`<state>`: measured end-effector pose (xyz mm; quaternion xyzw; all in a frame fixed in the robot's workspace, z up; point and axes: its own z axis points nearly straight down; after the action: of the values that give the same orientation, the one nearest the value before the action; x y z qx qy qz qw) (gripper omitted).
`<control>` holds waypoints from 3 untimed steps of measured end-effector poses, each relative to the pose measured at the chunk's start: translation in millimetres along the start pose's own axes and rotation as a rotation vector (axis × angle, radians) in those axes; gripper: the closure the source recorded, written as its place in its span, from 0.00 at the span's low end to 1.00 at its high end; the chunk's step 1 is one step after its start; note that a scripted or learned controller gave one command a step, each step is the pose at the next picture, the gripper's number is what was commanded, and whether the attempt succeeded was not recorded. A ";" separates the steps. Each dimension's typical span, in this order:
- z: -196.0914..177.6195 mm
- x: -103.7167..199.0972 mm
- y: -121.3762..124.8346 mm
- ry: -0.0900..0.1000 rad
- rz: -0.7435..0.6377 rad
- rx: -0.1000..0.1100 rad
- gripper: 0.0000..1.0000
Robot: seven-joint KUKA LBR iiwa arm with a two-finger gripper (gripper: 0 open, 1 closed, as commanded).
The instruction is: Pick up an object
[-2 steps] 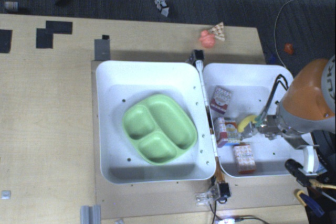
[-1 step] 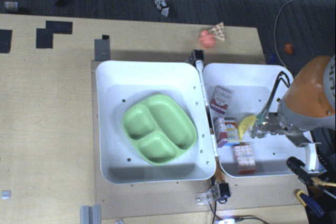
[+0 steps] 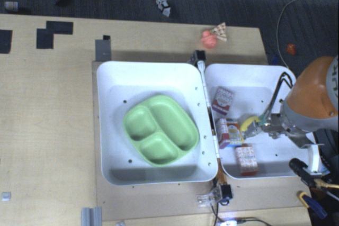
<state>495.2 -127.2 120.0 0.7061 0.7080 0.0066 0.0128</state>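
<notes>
The right bin (image 3: 265, 79) holds several small things. A red and white box (image 3: 223, 100) lies near its far left. A second red and white box (image 3: 226, 133) lies by the left wall, and a third (image 3: 246, 159) sits near the front wall. A small yellow thing (image 3: 247, 124) lies between them. My gripper (image 3: 262, 125) reaches in from the right, low over the bin floor, with its tip right beside the yellow thing. Whether it touches that thing is unclear.
The left bin (image 3: 114, 87) holds a green divided plate (image 3: 160, 128). A pink ball (image 3: 209, 39) and a small patterned thing (image 3: 220, 32) lie on the bench behind the bins. The divider (image 3: 207, 108) separates the two bins.
</notes>
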 end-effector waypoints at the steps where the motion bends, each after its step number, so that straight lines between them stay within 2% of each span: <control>1: 29.2 39.3 -4.1 0.000 0.004 0.008 0.00; 2: 16.4 42.2 0.0 0.007 0.000 0.000 1.00; 3: -95.0 31.6 93.3 0.008 -0.002 0.020 1.00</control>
<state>585.7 -94.5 217.2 0.7052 0.7090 0.0024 0.0029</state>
